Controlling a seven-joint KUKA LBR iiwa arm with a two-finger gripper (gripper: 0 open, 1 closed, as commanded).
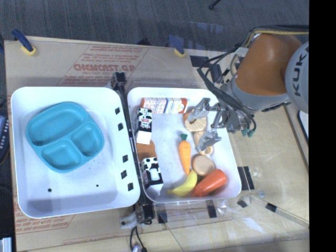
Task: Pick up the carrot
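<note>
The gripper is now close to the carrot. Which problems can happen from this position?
The carrot lies crowded: the banana sits at its tip and a round beige piece beside it, so the gripper may catch a neighbour or push the carrot aside. It also hangs nearer the beige pieces, inviting a wrong grasp.

Left bin [21, 140]: blue divided plate [64, 135], lying flat. Right bin [231, 146], near edge: banana [185, 185] touching a red pepper [211, 181]; round tan piece [202, 165] just above them. Left wall: two black-and-white cartons [152, 171], brown block [145, 150] between. Far wall: orange-labelled box [164, 105]. Cardboard sheet [100, 67] covers my table [283, 167].
</note>
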